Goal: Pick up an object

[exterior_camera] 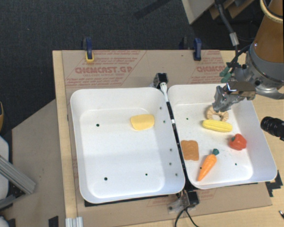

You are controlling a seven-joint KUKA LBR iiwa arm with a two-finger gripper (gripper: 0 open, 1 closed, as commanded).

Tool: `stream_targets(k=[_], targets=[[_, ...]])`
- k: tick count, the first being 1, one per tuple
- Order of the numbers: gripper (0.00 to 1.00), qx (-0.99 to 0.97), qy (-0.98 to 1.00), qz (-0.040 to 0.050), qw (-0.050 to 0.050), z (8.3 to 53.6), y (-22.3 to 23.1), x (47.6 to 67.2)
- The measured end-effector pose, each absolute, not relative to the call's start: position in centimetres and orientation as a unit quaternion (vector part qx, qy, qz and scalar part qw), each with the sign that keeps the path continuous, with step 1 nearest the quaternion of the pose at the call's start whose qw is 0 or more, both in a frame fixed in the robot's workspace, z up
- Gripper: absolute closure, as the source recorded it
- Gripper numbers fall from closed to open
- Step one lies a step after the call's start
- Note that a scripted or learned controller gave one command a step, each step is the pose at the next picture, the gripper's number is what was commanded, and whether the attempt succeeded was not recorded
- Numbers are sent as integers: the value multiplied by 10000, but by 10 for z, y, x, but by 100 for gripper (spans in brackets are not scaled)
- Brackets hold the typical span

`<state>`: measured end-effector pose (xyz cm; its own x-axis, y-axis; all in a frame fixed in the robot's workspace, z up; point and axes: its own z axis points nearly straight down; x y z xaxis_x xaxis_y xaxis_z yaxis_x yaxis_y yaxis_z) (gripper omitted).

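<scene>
My gripper (220, 109) hangs low over the far part of the right bin (260, 169), right above a small tan pretzel-like piece (217, 114) that its fingers partly hide. Just in front of it lies a yellow corn cob (217, 126). Further forward sit a red pepper (237, 142), a brown bread slice (190, 150) and an orange carrot (207, 164). A yellow chip-shaped piece (142, 122) rests alone in the left bin (88, 182).
The two bins meet along a black divider strip (172, 128). Blue clamps (88, 47) hold the brown board at the back. A black cylinder (274, 127) juts in at the right edge next to the right bin.
</scene>
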<state>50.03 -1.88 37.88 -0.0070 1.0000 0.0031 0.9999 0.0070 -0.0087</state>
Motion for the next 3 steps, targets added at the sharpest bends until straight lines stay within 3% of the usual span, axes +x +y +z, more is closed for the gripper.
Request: stream_targets(k=[1,2,3], targets=[[100,-7064,-7078,-47,-47,472,-15,507],[100,-7089,-7052,41,40,373,-54,477],[100,-7066,-7076,34,43,285,-26,478]])
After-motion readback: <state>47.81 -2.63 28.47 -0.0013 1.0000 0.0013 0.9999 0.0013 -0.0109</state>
